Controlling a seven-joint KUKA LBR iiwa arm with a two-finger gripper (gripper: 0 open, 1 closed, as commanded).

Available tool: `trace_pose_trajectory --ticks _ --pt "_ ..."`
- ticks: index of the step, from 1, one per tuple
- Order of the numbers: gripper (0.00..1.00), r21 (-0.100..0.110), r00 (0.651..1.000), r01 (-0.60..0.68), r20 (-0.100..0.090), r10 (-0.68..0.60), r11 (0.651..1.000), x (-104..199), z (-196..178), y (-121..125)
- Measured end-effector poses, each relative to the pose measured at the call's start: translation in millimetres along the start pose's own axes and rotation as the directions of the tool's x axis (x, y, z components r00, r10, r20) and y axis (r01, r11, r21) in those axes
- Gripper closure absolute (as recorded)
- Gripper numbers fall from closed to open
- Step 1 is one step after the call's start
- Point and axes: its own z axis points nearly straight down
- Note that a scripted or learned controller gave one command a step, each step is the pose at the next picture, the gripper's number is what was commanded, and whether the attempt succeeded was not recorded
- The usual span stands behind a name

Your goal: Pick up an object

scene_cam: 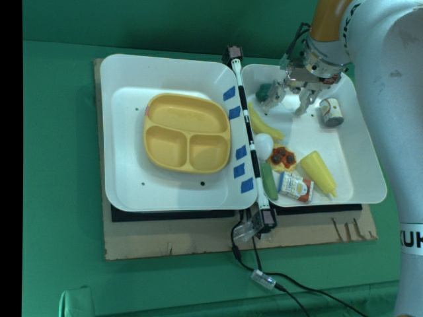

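You have the objects to pick lying in the right bin (370, 177). Along its left edge lies a yellow banana (264, 123), and below that a white egg-shaped piece (264, 144) and a green cucumber (269, 180) running toward the near edge. Just right of the egg sits a small flat piece with red and dark toppings (283, 157). Near the bin's front edge you see a small printed packet (295, 186), and beside it to the right a yellow corn cob (318, 170) lying at a slant. Toward the far right corner a small can (331, 111) lies on its side. Near the far left corner there is a small green object (268, 94).

The gripper (295, 99) hangs over the far part of the right bin, its two fingers spread well apart and pointing down. The left finger (279, 94) stands just beside the green object; you cannot tell whether it touches it. The right finger stands between the green object and the can. Nothing sits between the fingers.

In the left bin (119, 177) you see a yellow divided tray (187, 132) with three compartments, set about the middle. Blue tape squares (235, 113) mark that bin's right edge, where a rod (246, 121) runs between the two bins. Both bins rest on a cardboard sheet (165, 243) on the green table (59, 177), and a cable (291, 289) trails from the near edge.
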Motion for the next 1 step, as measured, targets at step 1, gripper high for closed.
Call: trace_pose_trajectory --ticks 1 --pt "1.0 0.007 1.0 -0.007 0.007 0.007 1.0 -2.4 -14.6 -2.4"
